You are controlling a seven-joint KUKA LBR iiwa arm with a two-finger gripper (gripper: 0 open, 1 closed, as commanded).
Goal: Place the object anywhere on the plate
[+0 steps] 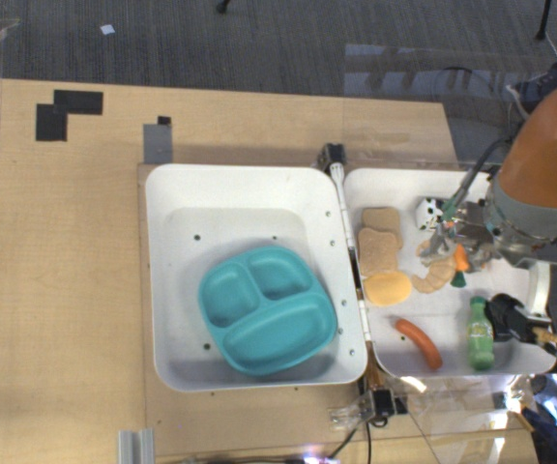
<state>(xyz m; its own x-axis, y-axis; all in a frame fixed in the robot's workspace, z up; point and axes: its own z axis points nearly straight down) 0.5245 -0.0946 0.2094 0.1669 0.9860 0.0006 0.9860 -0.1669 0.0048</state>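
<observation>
The teal divided plate lies in the left bin, well off to the view-left of the gripper and across the wall between the two bins. Its compartments are bare. It sits toward the near right corner of that bin, with open white floor on the sides away from the gripper and farther back.

The gripper is low in the right bin, near the far right part of it, among the toy foods. Whether it is parted or closed cannot be told, and nothing can be seen gripped in it. A small orange carrot lies just below it in the view, and a tan flat piece is just beside that. A small black-and-white piece sits just behind the gripper.

Between the gripper and the plate lie a slice of bread and a round yellow piece, both close to the dividing wall. Nearer the front edge are a red sausage and a green bottle; a pale band on the bottle is too small to read.

The arm crowds the right rim. The wooden bench spreads beyond the left bin, bearing black tape marks.
</observation>
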